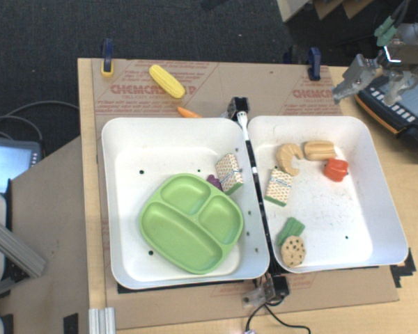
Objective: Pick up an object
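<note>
The right bin [376, 207] holds a tan curved pastry [289, 157], a bread roll [318, 149], a red pepper [336, 169], a patterned packet [279, 187], a green piece [290, 227] and a cookie [292, 250]. In the left bin [118, 186] lie a green divided plate [190, 221], a patterned box [228, 171] and a small purple item [214, 181] beside it. My gripper [352, 81] hangs at the upper right, outside the bins and beyond the right bin's far corner, well away from every object. Nothing shows in it.
A yellow corn cob [166, 81] and an orange carrot tip [189, 113] lie on the cardboard behind the left bin. Blue clamps [107, 54] [313, 60] stand at the board's far edge. A dark device [393, 106] lies to the right of the gripper.
</note>
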Tool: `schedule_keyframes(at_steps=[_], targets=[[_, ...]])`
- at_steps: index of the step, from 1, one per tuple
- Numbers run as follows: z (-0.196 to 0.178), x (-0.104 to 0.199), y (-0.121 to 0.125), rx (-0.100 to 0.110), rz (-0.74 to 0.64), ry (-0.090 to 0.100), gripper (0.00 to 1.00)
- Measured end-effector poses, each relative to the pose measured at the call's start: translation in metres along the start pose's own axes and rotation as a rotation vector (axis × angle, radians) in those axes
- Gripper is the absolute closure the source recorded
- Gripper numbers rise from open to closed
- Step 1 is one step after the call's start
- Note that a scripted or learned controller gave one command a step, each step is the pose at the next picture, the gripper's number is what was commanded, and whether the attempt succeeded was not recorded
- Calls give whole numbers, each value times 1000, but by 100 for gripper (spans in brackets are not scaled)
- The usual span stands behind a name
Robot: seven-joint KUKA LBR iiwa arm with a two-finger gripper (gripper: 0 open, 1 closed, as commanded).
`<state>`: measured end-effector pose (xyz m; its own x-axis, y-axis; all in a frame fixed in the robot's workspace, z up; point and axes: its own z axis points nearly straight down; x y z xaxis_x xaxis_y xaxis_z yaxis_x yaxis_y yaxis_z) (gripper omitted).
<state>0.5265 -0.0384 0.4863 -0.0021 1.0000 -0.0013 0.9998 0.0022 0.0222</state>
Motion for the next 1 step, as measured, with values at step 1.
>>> schedule_keyframes(at_steps=[1], targets=[[-1,1,0,16,0,-1,100]])
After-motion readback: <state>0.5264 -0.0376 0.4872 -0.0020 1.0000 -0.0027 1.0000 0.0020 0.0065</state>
